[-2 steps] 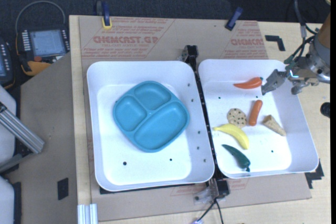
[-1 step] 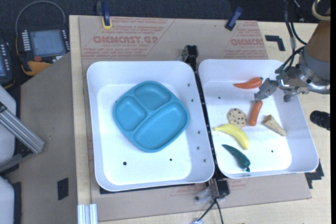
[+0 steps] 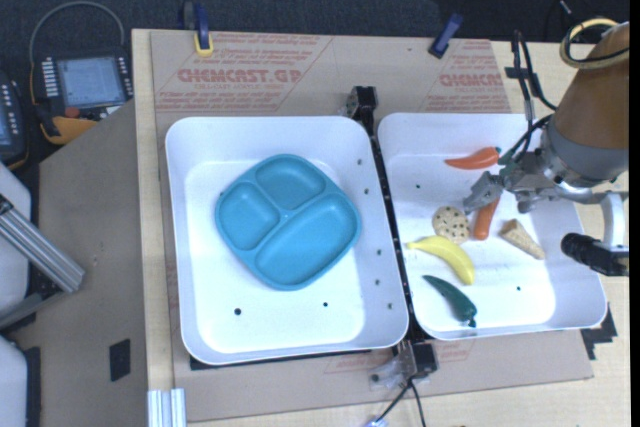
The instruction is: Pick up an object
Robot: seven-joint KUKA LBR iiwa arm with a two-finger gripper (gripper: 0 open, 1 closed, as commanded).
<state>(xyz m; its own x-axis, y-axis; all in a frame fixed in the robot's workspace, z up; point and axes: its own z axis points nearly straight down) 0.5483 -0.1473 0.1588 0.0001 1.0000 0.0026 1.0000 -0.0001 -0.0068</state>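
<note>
Carrot (image 3: 484,218) sits mid right bin (image 3: 560,310), beside the cookie (image 3: 451,223); gripper (image 3: 508,189) hovers right over it, fingers spread, nothing held; looks like light, stiff, slick plastic, so you'd want to pinch across the middle.

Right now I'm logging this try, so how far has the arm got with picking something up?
Done: the gripper has reached into the right bin, down among the toy food. In hand: it sits at an orange sausage-like piece, but a firm grasp can't be confirmed. Left: gripping and lifting. The banana, cookie, green pepper, bread piece and orange pepper lie on the bin floor; the blue plate sits in the left bin.
</note>
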